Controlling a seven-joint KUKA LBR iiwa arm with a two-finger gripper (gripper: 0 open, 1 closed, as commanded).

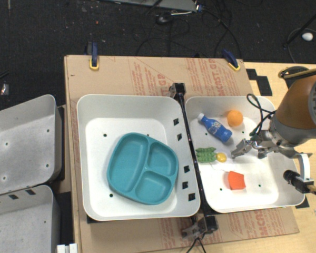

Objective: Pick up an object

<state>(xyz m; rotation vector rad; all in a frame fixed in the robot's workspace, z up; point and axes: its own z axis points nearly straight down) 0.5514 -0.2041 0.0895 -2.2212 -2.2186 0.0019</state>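
The right bin (263, 194) holds a blue bottle (216, 128) with a white cap, an orange ball (234, 118), a green toy with a small yellow piece (209, 155) and an orange-red block (236, 180). My gripper (243, 147) reaches in from the right and hovers in the middle of this bin, right of the green toy, below the ball and above the block. Nothing shows between its fingers.
The left bin (95, 115) holds a teal divided tray (142, 167). Both bins rest on a cardboard sheet (147, 73) held by clamps. White bin lids (21, 136) lie at far left. A black divider (188, 141) runs between the bins.
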